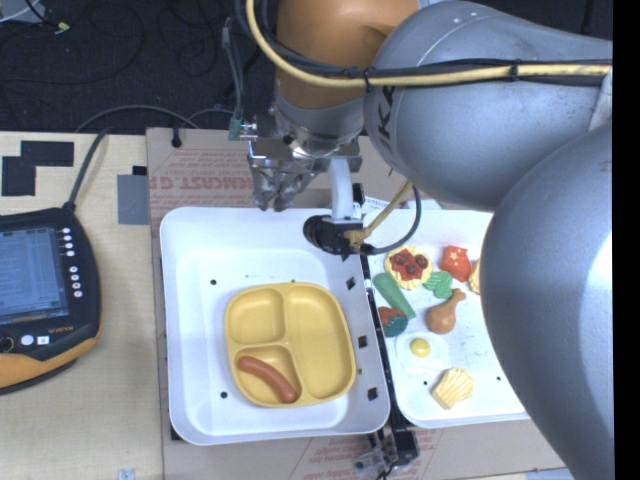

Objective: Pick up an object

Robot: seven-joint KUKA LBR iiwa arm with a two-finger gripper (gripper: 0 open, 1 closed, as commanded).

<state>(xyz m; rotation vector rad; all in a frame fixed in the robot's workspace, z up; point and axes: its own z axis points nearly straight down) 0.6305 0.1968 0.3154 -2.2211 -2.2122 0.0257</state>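
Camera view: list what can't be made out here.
- Right bin: its right part is hidden behind the grey arm.
- Gripper: fingers too small and dark to judge.
- An orange item beside the strawberry: mostly covered by the arm, so unidentifiable.

Right bin (455, 420) partly hidden under the arm (520, 138); pincer (275, 196) fingertips too small to tell.

Sausage (267, 376) in divided plate (335, 320), left bin (190, 268).
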